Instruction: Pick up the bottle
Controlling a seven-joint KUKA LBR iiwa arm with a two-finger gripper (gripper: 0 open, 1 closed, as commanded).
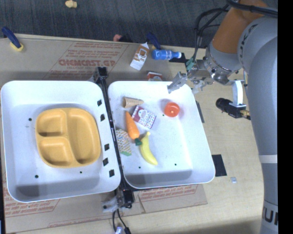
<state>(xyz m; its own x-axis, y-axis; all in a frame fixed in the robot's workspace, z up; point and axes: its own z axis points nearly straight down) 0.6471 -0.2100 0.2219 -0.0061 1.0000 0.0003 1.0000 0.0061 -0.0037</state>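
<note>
Up near the top edge of the frame, the small blue plastic bottle (pixel 166 55) lay on its side on the brown cardboard-covered counter (pixel 78 62), outside both bins and just beyond the far rim of the right-hand shallow white bin (pixel 200 150). The metal two-finger end effector (pixel 178 84) hung over that bin's upper right corner, a little below and to the right of the bottle and apart from it; I could not tell whether it was open or closed, and nothing showed in its grip.

My worry was the bottle's shape and pose. Lying flat and round, it would likely roll if one finger touched first. It also sat close to a small white carton (pixel 139 56) and a blue clamp (pixel 153 40), which a careless descent could knock. A reach that dropped short would land on the bin rim instead.

Elsewhere, the right bin held a red ball (pixel 171 109), an orange carrot (pixel 132 126), a yellow banana (pixel 148 150) and a small printed box (pixel 144 117). The left white bin (pixel 14 130) carried a yellow divided tray (pixel 68 136). Dark carpet (pixel 88 9) lay beyond the counter.
</note>
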